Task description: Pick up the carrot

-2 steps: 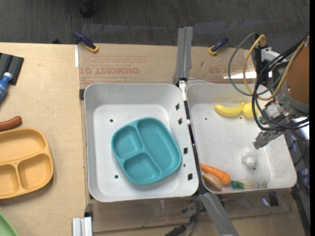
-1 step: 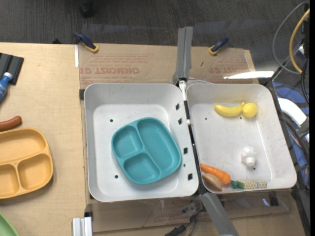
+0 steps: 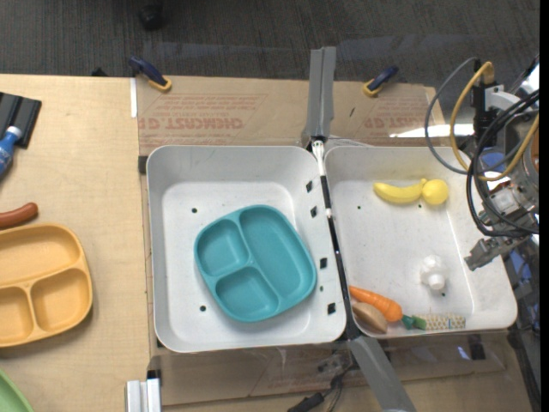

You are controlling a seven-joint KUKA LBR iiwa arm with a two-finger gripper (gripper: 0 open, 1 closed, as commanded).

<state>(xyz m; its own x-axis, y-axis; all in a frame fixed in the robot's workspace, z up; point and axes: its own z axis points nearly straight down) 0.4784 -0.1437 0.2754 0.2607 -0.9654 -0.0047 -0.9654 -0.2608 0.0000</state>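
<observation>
The carrot (image 3: 377, 302) is orange with a small green top. It lies slantwise in the near left corner of the right bin (image 3: 403, 247), its green end pointing right. The gripper (image 3: 485, 254) hangs at the bin's right wall, well to the right of the carrot and a little farther back, under a tangle of cables. Nothing shows in it.
A tan rounded piece (image 3: 371, 318) touches the carrot's near side. A banana (image 3: 398, 192) and a yellow lemon (image 3: 436, 192) lie at the back, and a white lump (image 3: 433, 275) sits right of centre. The left bin (image 3: 171, 230) holds a teal divided plate (image 3: 254, 263).
</observation>
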